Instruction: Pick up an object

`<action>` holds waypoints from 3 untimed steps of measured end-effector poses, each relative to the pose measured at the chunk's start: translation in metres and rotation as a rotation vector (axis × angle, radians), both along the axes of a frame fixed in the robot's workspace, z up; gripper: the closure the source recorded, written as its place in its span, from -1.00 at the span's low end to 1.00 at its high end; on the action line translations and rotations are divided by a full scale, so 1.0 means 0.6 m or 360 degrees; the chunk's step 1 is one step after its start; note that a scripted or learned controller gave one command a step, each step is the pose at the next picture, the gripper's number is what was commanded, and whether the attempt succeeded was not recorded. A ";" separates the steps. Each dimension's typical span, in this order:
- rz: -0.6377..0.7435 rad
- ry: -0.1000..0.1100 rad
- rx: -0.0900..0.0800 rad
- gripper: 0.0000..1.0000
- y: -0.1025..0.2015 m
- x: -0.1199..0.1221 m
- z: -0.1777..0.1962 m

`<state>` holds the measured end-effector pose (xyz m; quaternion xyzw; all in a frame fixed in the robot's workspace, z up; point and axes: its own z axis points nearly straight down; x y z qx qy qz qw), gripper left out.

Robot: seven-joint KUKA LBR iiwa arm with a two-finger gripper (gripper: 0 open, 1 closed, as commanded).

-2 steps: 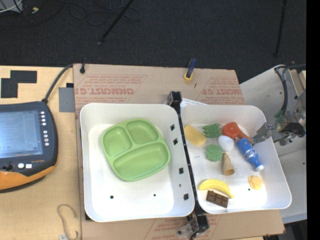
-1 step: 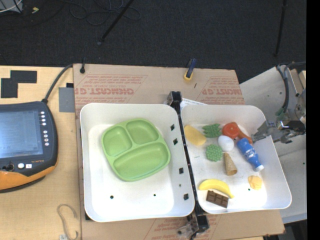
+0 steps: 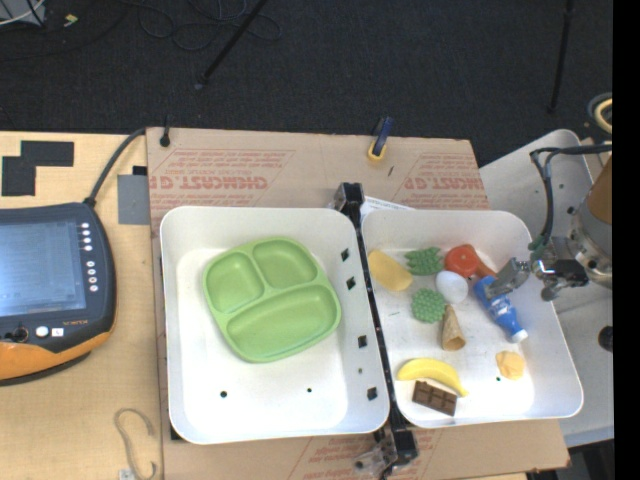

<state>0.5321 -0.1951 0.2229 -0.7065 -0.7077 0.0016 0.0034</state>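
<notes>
At the far left we see a handheld screen (image 3: 48, 286) with an orange edge lying on the bench. Next comes the left bin (image 3: 190, 388), which carries a green divided plate (image 3: 270, 298) set a little toward nine o'clock of the bin's centre.

The right bin (image 3: 545, 393) holds the toy food. A yellow piece (image 3: 388, 270) lies at ten o'clock, a green leafy piece (image 3: 424, 260) at eleven, a second green one (image 3: 428, 305) near the middle with a white egg (image 3: 452, 286) just beside it. A cone (image 3: 452, 328) lies just below centre, a banana (image 3: 430, 371) and a chocolate bar (image 3: 434, 397) touching at six o'clock, a small orange piece (image 3: 511, 365) at four. An orange-red tomato (image 3: 466, 260) sits at one o'clock.

The blue bottle (image 3: 500, 308) lies on its side at three o'clock, and we judge it the likely target (it is nearest the tool). The gripper (image 3: 522, 271) hangs at the bin's right rim, just beside the bottle's upper end; whether it touches, and whether its grip is closed or released, we cannot tell.

The bottle looks light, stiff and smooth, so probably prone to roll or slip. We would take it across its narrow body, mid-length.
</notes>
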 end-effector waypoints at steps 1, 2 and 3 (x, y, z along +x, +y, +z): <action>-0.0002 -0.0002 -0.0001 -1.00 -0.006 0.000 -0.074; -0.0002 -0.0002 0.0000 -1.00 -0.006 0.011 -0.151; -0.0003 -0.0019 0.0001 -1.00 -0.004 0.018 -0.216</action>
